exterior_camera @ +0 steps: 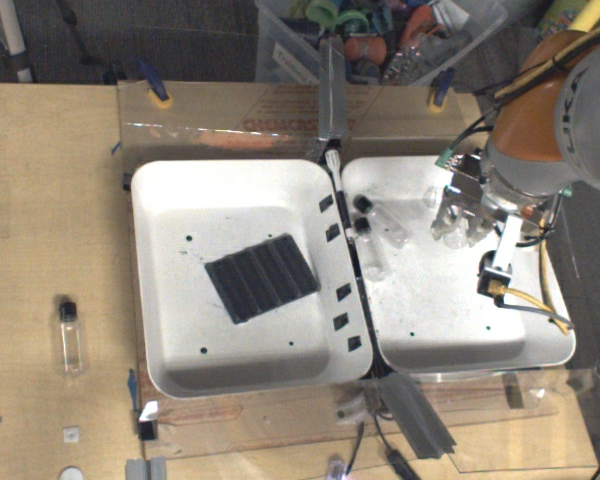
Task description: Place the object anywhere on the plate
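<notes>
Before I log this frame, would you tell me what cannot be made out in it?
- Gripper: its fingers blur into the right bin; state unclear.
- Clear object with a black cap, in the right bin: transparent, outline faint against white.
- Dark ridged plate: material unclear.

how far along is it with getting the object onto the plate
Nothing looks done yet: the dark ribbed plate in the left bin has nothing on it. In hand: the gripper is low over the right bin, near small clear vials by the divider; whether it grips one is unclear. Left: carrying an object across and setting it on the plate.
</notes>
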`<state>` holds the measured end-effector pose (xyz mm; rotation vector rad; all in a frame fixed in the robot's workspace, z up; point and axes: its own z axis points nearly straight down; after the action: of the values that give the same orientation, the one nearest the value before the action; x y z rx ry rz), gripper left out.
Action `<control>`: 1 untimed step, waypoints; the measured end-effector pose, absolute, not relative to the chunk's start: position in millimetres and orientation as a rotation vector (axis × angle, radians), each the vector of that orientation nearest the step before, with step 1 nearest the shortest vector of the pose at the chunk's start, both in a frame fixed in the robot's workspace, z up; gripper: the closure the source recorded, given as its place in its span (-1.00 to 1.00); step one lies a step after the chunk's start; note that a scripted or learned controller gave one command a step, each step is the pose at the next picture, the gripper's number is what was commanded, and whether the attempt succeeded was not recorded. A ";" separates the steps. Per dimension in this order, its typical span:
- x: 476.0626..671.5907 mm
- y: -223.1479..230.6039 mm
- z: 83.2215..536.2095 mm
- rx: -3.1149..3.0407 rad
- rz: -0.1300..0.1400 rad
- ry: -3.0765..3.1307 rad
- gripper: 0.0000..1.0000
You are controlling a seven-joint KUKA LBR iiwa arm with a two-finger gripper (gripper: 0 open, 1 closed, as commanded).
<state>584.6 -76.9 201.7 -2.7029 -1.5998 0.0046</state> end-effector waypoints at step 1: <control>571.1 -105.6 112.5 -2.572 0.004 -1.798 1.00</control>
<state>571.1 -105.6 112.5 -2.5718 -1.7984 0.0035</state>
